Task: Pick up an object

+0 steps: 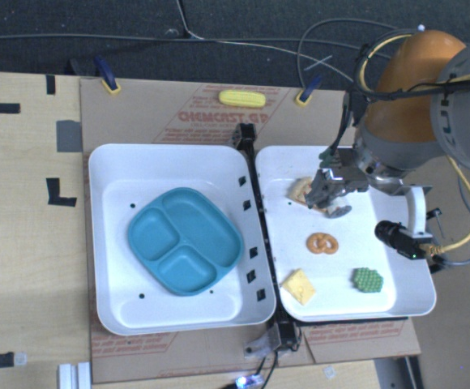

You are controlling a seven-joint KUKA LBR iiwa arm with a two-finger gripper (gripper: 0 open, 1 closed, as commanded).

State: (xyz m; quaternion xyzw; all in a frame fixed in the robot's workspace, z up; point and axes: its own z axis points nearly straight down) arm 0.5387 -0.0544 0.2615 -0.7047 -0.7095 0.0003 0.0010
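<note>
Pretzel lies below end effector

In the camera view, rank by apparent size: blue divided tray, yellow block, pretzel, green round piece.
1. Blue divided plastic tray, largest by far.
2. Pale yellow wedge-shaped block.
3. Brown pretzel and green bumpy round piece look about alike; I won't rank them.

A: Camera position?
B: One fixed view, mounted above the table, looking down at a slant. Far edge sits toward the top of frame, dark floor beyond it.
A: Coverage?
B: Both white bins fit whole: left bin, right bin. Medium distance.
A: The arm?
B: Arm enters from the right, its upper part cut by the frame edge.
</note>
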